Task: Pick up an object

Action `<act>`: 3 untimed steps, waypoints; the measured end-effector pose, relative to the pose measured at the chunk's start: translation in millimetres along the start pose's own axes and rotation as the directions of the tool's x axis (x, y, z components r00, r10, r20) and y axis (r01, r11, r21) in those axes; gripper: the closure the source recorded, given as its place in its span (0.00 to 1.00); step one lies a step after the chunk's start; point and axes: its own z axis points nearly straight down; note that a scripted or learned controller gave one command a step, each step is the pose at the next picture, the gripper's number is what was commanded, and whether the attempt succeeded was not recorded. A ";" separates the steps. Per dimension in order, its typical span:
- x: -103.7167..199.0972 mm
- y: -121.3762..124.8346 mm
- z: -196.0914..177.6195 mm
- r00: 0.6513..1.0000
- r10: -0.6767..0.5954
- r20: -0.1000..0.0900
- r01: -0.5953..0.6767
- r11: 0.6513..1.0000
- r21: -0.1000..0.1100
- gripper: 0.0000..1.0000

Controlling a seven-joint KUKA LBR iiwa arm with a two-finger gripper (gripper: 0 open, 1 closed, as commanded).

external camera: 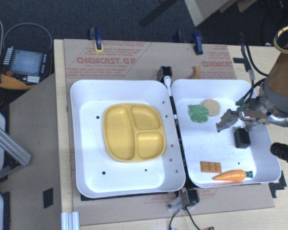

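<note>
carrot flat, right bin front | green leaf | tan disc | brown wafer

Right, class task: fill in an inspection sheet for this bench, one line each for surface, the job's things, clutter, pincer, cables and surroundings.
Surface: cardboard-covered bench with two white bins, left bin and right bin, side by side.
Job's things: in the right bin, green leafy toy touching a tan disc; brown waffle-like block; toy carrot at the near edge.
Clutter: yellow divided plate in the left bin.
Pincer: pincer over the right bin, nothing seen between its fingers.
Cables: black cables by the arm; a loop at the handheld screen unit.
Surroundings: dark carpet; blue clamps on the far edge.
</note>
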 end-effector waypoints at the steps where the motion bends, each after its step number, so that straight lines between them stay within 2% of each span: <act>1: 0.2 2.2 -5.7 1.000 -0.003 0.002 0.003 1.000 -0.013 0.00; 3: 9.2 15.8 105.9 1.000 -0.002 0.000 0.002 1.000 -0.005 0.00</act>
